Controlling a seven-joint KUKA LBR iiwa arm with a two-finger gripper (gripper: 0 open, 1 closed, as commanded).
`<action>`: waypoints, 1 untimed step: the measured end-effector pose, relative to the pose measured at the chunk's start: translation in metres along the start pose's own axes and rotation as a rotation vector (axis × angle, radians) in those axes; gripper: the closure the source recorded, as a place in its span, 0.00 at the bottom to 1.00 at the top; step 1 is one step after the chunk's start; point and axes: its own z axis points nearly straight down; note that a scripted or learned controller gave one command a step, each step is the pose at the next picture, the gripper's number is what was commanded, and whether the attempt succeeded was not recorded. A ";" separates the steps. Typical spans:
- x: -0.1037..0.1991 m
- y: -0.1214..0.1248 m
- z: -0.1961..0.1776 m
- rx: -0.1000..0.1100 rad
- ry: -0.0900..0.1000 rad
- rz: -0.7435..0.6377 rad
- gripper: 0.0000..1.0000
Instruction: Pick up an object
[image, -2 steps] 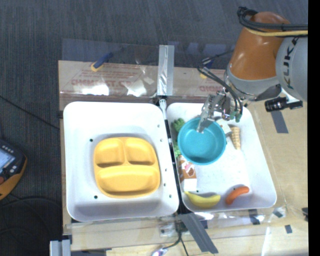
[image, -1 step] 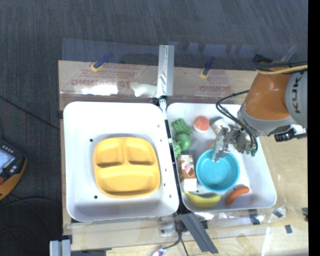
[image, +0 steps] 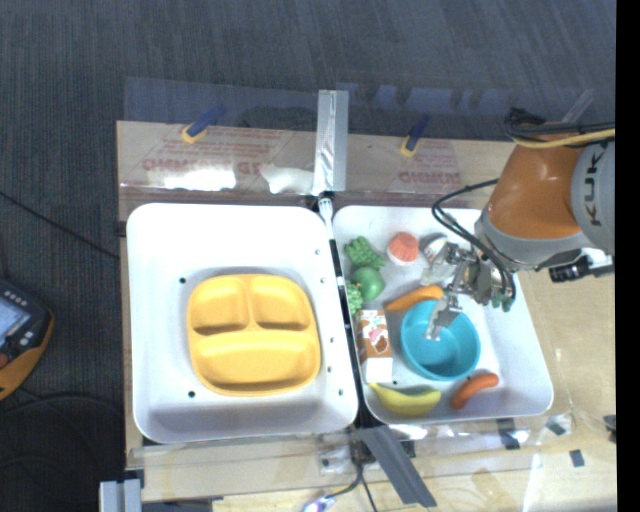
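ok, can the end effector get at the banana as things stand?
Probably yes. The banana lies exposed along the right bin's near wall, nothing on top, though the blue bowl crowds it. The end effector sits over the bowl.

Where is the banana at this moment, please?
The banana lies in the right bin, at its near edge in the camera view, just below the blue bowl and left of the sausage.

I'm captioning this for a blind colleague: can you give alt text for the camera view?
The grey arm's gripper reaches into a blue plastic bowl in the right white bin, among toy foods. A yellow sectioned tray lies in the left white bin.
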 end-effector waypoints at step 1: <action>-0.026 0.055 0.048 0.003 -0.013 0.005 0.00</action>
